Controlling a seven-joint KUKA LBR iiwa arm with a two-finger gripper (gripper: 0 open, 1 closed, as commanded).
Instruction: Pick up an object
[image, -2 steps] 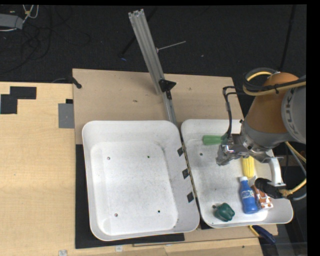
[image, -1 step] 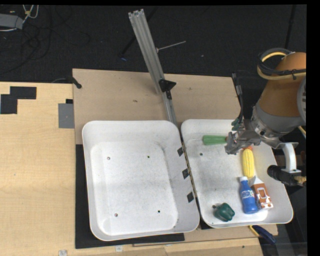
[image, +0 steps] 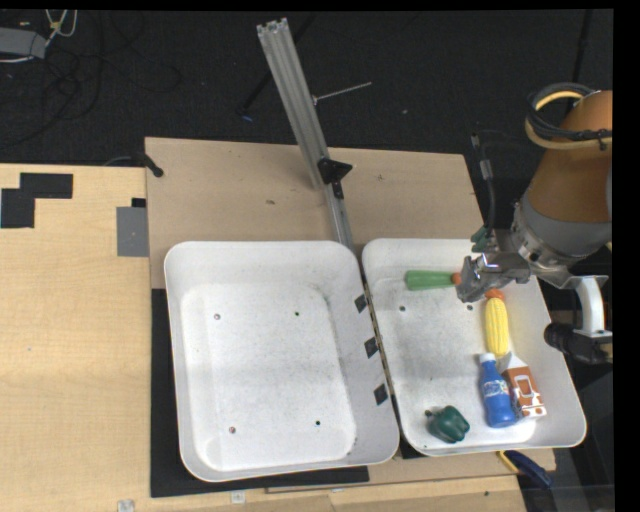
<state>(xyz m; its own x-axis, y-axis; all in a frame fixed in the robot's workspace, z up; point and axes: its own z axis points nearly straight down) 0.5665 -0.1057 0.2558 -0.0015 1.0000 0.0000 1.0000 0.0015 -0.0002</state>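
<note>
I see the gripper (image: 476, 279) low in the right bin (image: 420, 340), touching the green stick (image: 430, 281). Can't tell its grip state. Corn (image: 496, 325) sits just beside.

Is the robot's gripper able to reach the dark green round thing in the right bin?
Probably yes. The gripper is over the far part of the right white bin, and the dark green round object lies near the bin's front edge with bare floor around it. Nothing covers it; the blue bottle sits beside it, apart.

Green stick's (image: 430, 281) right end hidden.
</note>
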